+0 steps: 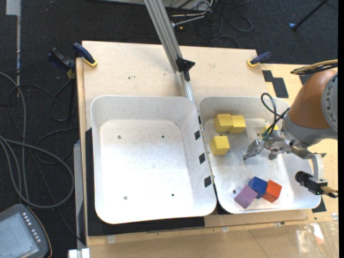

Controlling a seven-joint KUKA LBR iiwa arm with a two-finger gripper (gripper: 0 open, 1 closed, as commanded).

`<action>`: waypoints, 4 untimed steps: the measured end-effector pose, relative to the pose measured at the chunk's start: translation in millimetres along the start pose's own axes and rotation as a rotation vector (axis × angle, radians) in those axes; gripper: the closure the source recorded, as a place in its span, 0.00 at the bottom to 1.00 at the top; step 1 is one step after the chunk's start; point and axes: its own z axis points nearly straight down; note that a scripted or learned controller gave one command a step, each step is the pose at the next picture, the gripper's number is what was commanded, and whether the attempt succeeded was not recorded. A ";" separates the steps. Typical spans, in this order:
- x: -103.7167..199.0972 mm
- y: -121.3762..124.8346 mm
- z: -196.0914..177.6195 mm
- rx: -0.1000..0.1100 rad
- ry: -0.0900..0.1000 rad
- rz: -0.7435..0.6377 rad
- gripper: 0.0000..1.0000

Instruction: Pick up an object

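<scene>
Purple block (pixel 246 196), blue block (pixel 258 186) and red block (pixel 272 191) sit bunched together, touching, at the near edge of the right bin (pixel 226 206), closest to the camera. Farther back in the same bin, two yellow blocks (pixel 230 123) rest side by side, with a third yellow block (pixel 220 144) just in front of them. Any of these six could serve as the object to pick up; none is lifted yet.

Between the two groups, the gripper (pixel 255 150) hangs low over bare bin floor, its fingers spread apart with nothing between them. They point toward the left, about level with the single yellow block but apart from it. By the look of it, the step in hand is the approach, before any grasp. The next move would call for lining the fingers up around one block, either the lone yellow one or one of the coloured three, then closing on it.

From the right, the grey arm (pixel 317 109) reaches in over the bin's far corner, orange band showing, wrist bent downward.

Beside it lies the left bin (pixel 107 109), both resting on the pale table (pixel 134 63)
</scene>
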 end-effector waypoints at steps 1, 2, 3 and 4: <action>-0.7 1.5 -13.6 -0.006 -0.002 0.000 1.00; -6.4 5.7 -58.2 -0.010 -0.004 -0.001 1.00; -6.7 7.1 -107.1 -0.011 -0.004 -0.002 1.00; 44.0 22.8 -101.2 -0.006 0.000 -0.008 1.00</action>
